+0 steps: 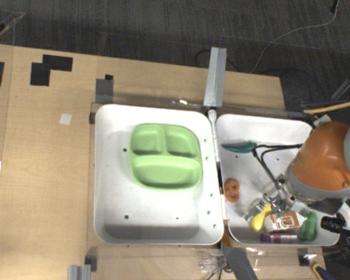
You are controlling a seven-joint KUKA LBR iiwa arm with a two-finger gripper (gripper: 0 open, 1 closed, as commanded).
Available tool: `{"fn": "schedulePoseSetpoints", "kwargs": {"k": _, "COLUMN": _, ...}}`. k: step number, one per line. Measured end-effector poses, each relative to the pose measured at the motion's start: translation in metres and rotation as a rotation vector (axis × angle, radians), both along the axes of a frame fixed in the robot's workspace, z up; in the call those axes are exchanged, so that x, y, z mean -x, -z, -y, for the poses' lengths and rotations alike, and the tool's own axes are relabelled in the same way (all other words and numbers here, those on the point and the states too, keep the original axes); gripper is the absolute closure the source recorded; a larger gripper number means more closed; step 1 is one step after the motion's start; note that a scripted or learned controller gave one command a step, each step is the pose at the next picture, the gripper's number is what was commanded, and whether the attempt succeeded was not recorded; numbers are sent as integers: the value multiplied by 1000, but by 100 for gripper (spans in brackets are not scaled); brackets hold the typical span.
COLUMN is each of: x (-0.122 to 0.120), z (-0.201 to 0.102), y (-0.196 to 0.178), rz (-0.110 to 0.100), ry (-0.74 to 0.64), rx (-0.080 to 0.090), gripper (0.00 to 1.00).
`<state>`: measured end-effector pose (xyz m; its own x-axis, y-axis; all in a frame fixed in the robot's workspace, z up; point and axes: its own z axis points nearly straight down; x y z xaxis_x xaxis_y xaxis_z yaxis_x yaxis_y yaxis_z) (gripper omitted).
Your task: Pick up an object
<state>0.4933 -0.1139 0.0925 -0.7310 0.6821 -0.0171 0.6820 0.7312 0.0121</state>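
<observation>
The left bin [107,179] holds a green plate [164,155]. To its right, the right bin [246,130] holds an orange toy [231,190], a teal spoon [239,146] and a yellow banana [260,221] beneath the gripper [273,203], whose grip cannot be told.

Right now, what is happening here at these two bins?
The grey arm with the orange band reaches into the right white bin. Its gripper is low over a cluster of small items, close to a yellow banana-shaped toy. A green divided plate lies in the left white bin.
</observation>
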Motion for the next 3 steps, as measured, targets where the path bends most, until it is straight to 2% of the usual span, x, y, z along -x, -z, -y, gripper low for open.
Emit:
{"fn": "schedulePoseSetpoints", "kwargs": {"k": 1, "x": -1, "z": -3, "y": -11, "rz": 0, "ry": -1, "rx": -5, "gripper": 100}}
{"fn": "schedulePoseSetpoints", "kwargs": {"k": 2, "x": -85, "z": 19, "y": -62, "rz": -12, "ry": -54, "rx": -1, "gripper": 100}}
{"fn": "schedulePoseSetpoints", "kwargs": {"k": 3, "x": -85, "z": 19, "y": -61, "rz": -12, "ry": -54, "rx": -1, "gripper": 0}}
